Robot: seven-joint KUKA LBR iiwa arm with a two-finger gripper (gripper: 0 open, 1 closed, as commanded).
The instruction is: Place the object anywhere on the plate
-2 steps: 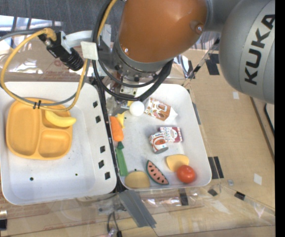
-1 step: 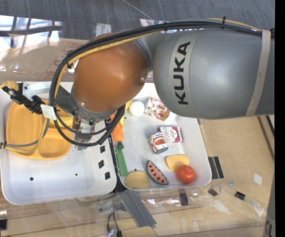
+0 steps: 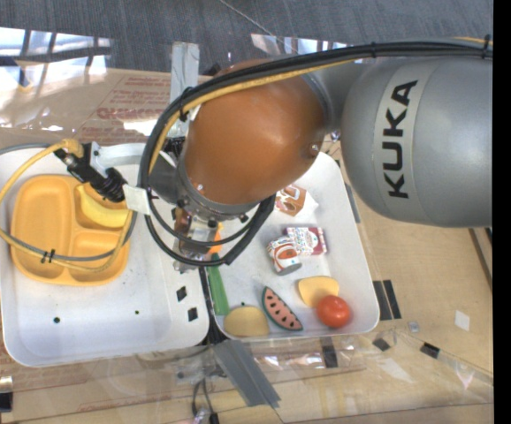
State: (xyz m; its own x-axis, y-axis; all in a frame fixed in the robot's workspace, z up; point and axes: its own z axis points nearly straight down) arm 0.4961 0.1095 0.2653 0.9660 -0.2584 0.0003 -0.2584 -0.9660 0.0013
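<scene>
The gripper (image 3: 195, 230) hangs over the ridge between the bins, under the orange wrist; its jaw state I cannot tell. The yellow divided plastic plate (image 3: 39, 228) sits upper-left in the left white bin (image 3: 87, 325), floor open below it. The red tomato (image 3: 333, 311), watermelon slice (image 3: 281, 309) and small cartons (image 3: 296, 246) crowd the right white bin's (image 3: 354, 237) near edge.

Two bins sit side by side. The left bin (image 3: 79, 325) holds a divided plate (image 3: 61, 228) in its left half. The right bin (image 3: 344, 210) holds its things toward the near end — a carton (image 3: 296, 247), a melon slice (image 3: 282, 310), a tomato (image 3: 332, 311). The arm (image 3: 326, 131) reaches in from the right, above the seam between the bins.
</scene>
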